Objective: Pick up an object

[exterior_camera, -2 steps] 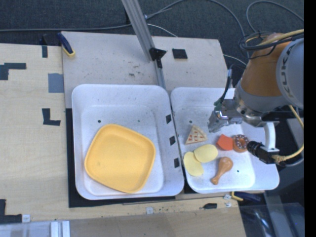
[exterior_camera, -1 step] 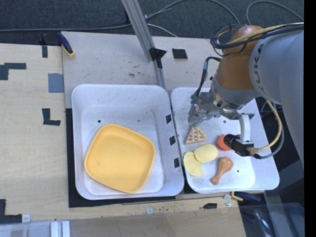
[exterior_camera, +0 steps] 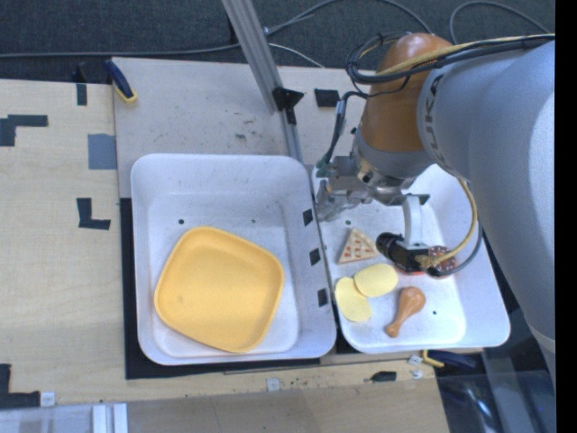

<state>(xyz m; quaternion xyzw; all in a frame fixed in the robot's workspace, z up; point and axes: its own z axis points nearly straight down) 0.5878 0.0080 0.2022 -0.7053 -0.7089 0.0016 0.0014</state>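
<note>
My gripper hangs over the left edge of the right bin, just above a tan waffle-patterned wedge. Below the wedge lie two pale yellow round slices, overlapping each other. A brown drumstick-shaped toy lies to their right, near the bin's front. None of these touches the gripper. The arm's grey body and orange band cover the back of the right bin.
The left bin holds a yellow square plate in its front half. A slanted grey metal post rises behind the bins. Black tape marks dot the bench on the left.
</note>
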